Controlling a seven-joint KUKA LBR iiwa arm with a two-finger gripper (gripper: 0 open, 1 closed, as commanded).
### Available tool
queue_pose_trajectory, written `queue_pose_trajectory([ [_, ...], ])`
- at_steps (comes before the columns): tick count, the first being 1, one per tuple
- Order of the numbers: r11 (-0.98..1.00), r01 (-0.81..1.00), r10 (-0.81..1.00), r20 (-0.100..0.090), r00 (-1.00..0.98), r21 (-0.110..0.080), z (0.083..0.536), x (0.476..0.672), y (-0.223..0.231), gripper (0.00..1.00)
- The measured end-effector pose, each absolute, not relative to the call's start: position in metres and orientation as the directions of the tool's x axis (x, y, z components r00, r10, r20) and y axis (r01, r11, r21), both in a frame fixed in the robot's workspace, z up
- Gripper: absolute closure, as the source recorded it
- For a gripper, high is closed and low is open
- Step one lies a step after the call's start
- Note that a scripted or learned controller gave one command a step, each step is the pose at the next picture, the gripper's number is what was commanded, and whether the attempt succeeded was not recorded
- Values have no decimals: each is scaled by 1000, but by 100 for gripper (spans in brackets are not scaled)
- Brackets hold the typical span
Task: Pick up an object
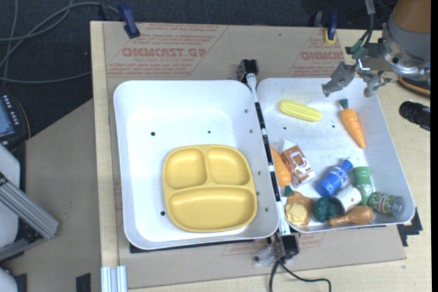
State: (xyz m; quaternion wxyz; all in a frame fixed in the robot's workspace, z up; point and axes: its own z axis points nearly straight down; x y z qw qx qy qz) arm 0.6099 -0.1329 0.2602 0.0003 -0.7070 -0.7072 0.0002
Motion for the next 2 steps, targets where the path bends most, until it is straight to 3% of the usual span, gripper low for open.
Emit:
queue_pose_trajectory([
  [1, -5, 1000, 1000, -1, 5, -5, 211, 596, -201, 0],
  [2, -1, 1000, 1000, 2, 1, -6, 137, 598, -215, 0],
])
